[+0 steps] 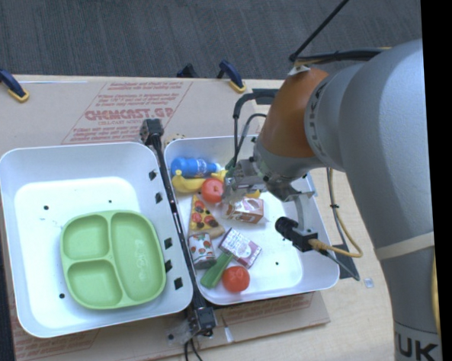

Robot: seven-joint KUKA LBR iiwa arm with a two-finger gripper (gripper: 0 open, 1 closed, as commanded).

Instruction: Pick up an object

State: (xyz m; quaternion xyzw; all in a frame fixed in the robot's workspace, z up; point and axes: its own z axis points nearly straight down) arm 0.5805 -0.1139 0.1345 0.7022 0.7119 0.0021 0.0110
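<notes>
The right bin (312,274) holds several toy foods: a blue bottle (191,166), a yellow banana (186,183), a red tomato (212,190), a pizza slice (201,215), a brown packet (246,210), a pink packet (241,247), a dark packet (201,248), a green stick (215,270) and a red ball (236,279). My gripper (240,184) hangs low over the bin's upper middle, just right of the tomato and above the brown packet. The wrist hides its fingertips.
The left bin (27,180) carries a green divided plate (112,259). A black clip strip (171,217) runs between the bins. The arm's orange band (291,122) and grey body cover the right bin's far right side. Cardboard (130,105) lies under both bins.
</notes>
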